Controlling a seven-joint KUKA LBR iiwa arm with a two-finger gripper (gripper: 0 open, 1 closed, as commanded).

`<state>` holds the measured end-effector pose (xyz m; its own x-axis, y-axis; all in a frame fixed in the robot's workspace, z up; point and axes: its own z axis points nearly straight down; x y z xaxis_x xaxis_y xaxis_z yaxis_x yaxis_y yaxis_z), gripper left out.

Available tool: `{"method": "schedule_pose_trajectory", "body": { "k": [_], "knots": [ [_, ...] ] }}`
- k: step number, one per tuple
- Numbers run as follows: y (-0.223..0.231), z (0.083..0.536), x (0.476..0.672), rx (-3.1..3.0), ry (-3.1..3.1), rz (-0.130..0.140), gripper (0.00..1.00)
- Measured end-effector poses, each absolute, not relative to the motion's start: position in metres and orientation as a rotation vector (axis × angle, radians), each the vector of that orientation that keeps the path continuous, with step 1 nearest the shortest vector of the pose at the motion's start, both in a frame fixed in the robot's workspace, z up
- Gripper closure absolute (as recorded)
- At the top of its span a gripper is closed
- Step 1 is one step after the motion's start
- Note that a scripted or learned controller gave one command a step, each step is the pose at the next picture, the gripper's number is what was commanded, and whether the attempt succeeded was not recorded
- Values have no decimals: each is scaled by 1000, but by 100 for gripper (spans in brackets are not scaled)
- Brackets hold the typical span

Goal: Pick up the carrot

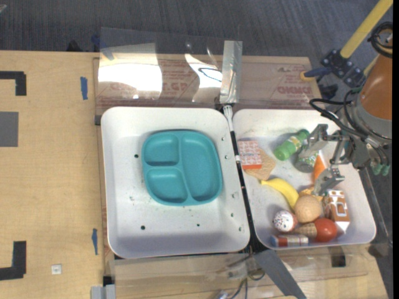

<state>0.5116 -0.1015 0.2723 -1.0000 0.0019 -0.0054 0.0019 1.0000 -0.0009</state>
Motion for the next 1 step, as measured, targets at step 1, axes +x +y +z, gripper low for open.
{"method": "schedule_pose_trajectory", "body": {
  "k": [1],
  "knots": [
    [-93,102,483,351,3115,0,0]
  ]
}}
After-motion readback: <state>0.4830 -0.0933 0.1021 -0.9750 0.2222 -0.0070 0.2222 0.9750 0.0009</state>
